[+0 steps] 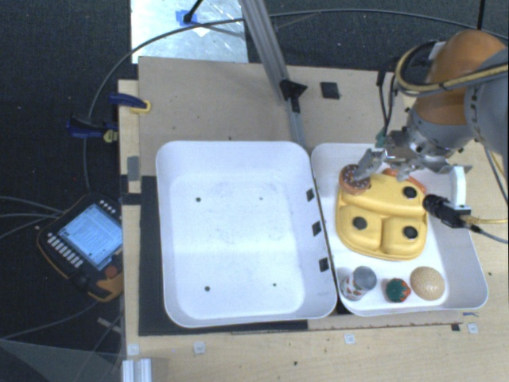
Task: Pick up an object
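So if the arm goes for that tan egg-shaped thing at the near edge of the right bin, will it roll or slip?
Probably both. The tan egg-shaped object looks smooth and rounded, so two fingers may squeeze it out. It lies loose near the right bin wall, so a nudge would likely roll it, perhaps into the green and red ball.

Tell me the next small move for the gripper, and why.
Probably a short lift straight up, to test the grasp. The gripper sits low in the right bin, right at a small round brown object on the top left corner of the big yellow block. Whether it grips that object is unclear, so a lift would show it.
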Available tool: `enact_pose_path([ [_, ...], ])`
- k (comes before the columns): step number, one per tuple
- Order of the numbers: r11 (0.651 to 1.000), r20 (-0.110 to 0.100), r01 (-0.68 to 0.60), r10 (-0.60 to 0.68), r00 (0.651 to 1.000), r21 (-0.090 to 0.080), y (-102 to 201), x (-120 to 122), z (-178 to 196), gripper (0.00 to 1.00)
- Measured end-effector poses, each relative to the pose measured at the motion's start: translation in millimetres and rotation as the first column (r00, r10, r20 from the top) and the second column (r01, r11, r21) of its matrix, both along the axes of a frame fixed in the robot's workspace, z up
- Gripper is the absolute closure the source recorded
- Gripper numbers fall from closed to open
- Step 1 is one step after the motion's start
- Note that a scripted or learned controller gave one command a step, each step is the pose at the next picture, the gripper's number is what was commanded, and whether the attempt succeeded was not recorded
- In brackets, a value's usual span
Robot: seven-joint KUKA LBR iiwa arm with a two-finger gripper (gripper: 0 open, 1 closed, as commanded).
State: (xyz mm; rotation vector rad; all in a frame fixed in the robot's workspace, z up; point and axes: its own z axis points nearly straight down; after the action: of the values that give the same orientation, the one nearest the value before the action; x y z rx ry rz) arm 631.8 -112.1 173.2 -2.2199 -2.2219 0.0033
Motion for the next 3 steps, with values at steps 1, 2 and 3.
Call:
enact_pose_path([
  [1, 1.0, 0.0, -0.001, 0.001, 1.0, 0.001, 2, -6, -44, 0.0],
  [2, 1.0, 0.007, -0.002, 0.002, 1.0, 0.0, 1, -4, -30, 1.0],
  [3, 1.0, 0.008, -0.002, 0.002, 1.0, 0.0, 1, -8, 15, 1.0],
])
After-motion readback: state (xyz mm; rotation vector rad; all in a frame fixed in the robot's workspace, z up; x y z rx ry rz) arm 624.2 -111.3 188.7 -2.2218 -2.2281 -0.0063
